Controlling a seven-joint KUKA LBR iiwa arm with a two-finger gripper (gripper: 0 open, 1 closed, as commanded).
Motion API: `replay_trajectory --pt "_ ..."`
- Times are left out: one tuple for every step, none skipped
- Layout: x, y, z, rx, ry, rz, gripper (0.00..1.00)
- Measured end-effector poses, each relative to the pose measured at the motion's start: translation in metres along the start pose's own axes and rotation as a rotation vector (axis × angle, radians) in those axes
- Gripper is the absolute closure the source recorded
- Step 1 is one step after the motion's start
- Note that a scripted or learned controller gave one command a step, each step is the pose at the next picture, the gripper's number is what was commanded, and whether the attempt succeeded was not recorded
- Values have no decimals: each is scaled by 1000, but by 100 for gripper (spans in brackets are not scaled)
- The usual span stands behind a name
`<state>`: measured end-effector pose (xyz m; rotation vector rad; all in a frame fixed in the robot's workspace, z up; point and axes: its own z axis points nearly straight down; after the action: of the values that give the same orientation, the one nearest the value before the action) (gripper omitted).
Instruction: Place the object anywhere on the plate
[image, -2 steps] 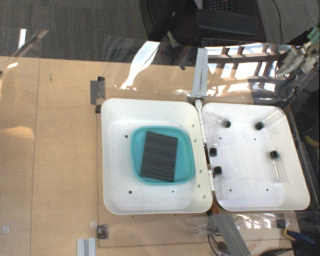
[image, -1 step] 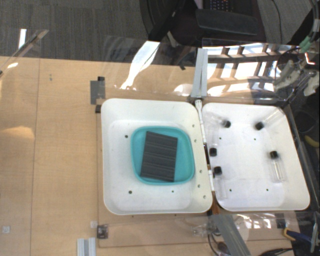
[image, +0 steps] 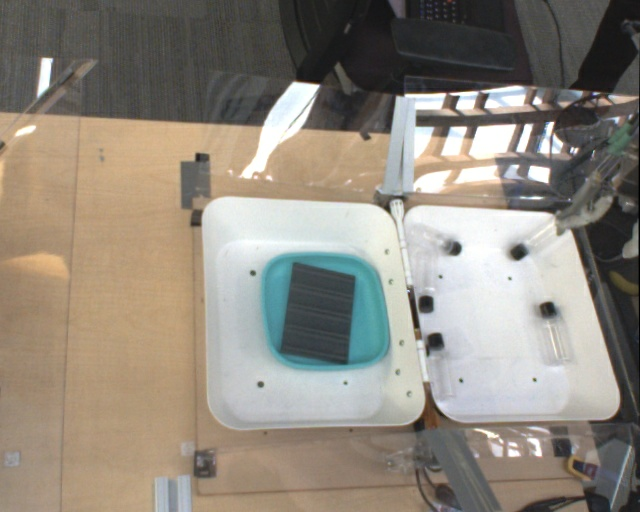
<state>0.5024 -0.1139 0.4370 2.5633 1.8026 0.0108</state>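
Observation:
A teal plate (image: 375, 330) rests in the middle of the left white bin (image: 230, 380). A dark grey ribbed rectangular block (image: 319, 312) lies flat on the plate, well inside its rim. My gripper (image: 583, 207) is at the far upper right, over the back right corner of the right bin (image: 590, 400) and far from the plate. It is small and mixed with cables there.
Several small clear vials with black caps lie scattered in the right bin, such as one vial (image: 552, 328) near its right side and another vial (image: 434, 342) by the divider. A metal frame (image: 400, 150) stands behind the bins.

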Motion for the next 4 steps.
replay_trajectory --pt "10 -18 1 1 -1 356 0" --pt "24 -17 1 1 0 699 0" --pt "39 -28 0 -1 3 1021 0" --pt "39 -28 0 -1 2 1021 0"
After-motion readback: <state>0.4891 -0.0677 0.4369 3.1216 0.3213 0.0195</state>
